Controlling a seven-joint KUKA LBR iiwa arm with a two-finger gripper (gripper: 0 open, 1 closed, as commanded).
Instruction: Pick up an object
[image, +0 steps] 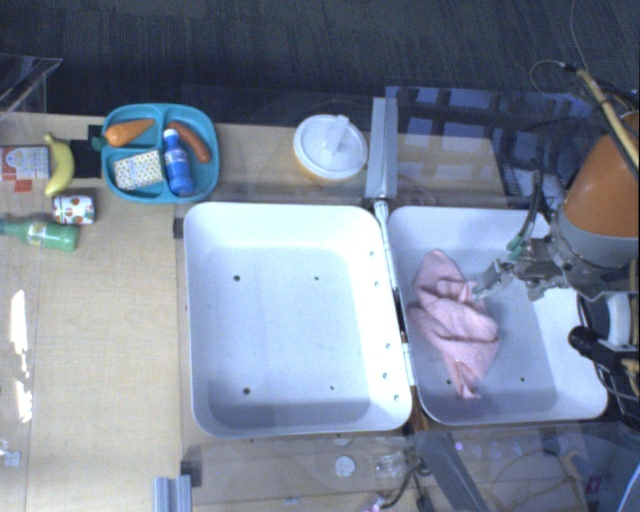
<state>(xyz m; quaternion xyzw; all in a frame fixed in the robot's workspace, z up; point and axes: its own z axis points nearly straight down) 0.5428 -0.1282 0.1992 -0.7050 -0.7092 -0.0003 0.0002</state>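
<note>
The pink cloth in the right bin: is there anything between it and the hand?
Nothing visible. The pink cloth lies alone in the right bin, and the hand is at its upper right edge, with no other object between them.

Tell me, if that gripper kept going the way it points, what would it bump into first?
Most likely the crumpled pink cloth in the right bin. The gripper points leftward and down from the right, its tip right at the cloth's upper edge, though height above it is hard to judge.

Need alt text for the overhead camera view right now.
A crumpled pink cloth lies in the right-hand white bin, with the grey arm's gripper at the cloth's upper right edge. The left-hand white bin sits beside it.
</note>
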